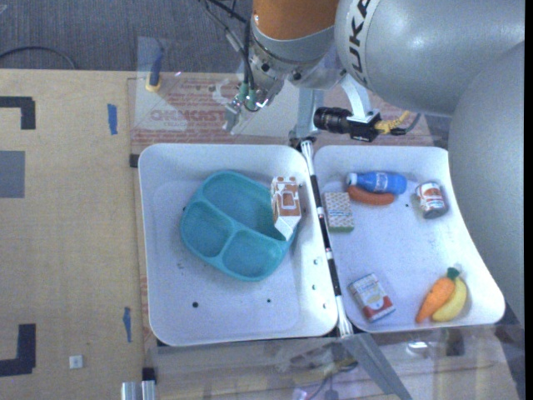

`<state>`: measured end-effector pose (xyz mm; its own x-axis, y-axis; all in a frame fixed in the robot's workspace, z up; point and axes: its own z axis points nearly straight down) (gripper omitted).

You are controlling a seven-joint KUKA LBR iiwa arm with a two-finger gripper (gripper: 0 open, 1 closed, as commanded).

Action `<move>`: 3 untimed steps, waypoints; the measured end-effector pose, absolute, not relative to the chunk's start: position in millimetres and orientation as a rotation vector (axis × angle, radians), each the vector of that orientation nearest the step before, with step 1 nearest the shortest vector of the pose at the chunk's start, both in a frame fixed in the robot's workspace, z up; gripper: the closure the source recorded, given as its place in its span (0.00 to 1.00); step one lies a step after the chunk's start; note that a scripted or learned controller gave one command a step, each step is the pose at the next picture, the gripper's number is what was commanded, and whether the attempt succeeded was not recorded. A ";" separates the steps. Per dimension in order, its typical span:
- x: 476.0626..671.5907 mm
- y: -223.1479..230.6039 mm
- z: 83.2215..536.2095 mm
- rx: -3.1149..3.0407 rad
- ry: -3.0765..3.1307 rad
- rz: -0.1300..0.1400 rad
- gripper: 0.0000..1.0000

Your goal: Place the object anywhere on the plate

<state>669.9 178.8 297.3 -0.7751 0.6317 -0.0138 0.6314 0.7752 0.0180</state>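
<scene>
Wooden bench [67,248] is carrying two white bins side by side. Nearest, in the right bin [479,311], a carrot [433,298] and banana [454,300] are lying together, with a box [371,297] near them. In the left bin [166,323] a teal plate [225,227] is sitting with bare floor around its near and left sides. A carton [286,202], judged to be the task's object, is leaning on the plate's right rim, close against the wall between the bins.

It is looking light, stiff-sided and likely to crush or tip if squeezed hard; taking it across its narrow sides seems best. That wall is leaving little room on its right, while the plate's wells are lying open to its left.

Farther back, a packet [338,211], sausage [372,196], bottle [379,181] and can [430,199] are resting in the right bin. Beyond both bins the gripper [244,102] is hanging above the bench, well apart from the carton; whether it is open or closed cannot be told
</scene>
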 end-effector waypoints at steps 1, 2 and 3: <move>671.2 179.2 309.3 1.044 2.936 0.026 1.00; 672.5 179.6 321.3 1.040 2.930 0.032 1.00; 673.7 180.2 333.5 1.036 2.924 0.039 1.00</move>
<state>673.7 180.2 333.5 -0.7761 0.6300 -0.0286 0.6290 0.7766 0.0365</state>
